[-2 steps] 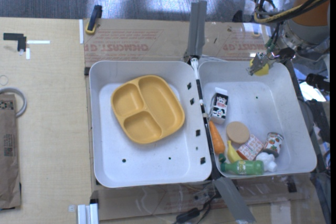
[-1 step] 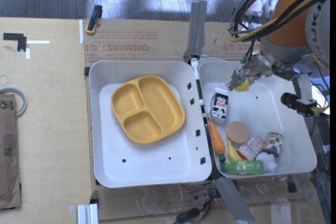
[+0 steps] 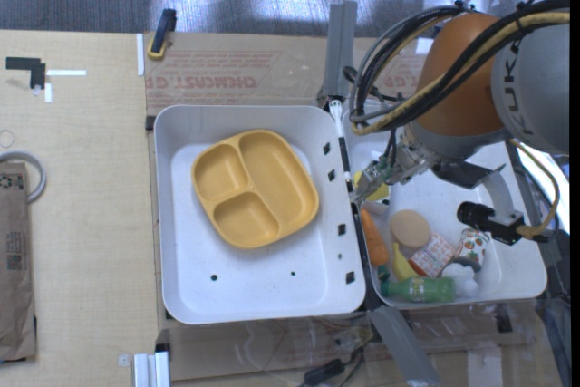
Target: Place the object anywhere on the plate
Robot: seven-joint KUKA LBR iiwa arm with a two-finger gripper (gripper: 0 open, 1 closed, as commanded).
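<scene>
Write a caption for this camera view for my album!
Robot arm reaching over the right bin of toys while the yellow plate waits in the left bin.

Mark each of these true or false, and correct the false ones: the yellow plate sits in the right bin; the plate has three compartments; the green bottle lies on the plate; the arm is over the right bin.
1. The yellow plate sits in the right bin. False: it sits in the left bin.
2. The plate has three compartments. True.
3. The green bottle lies on the plate. False: it lies in the right bin.
4. The arm is over the right bin. True.
</scene>
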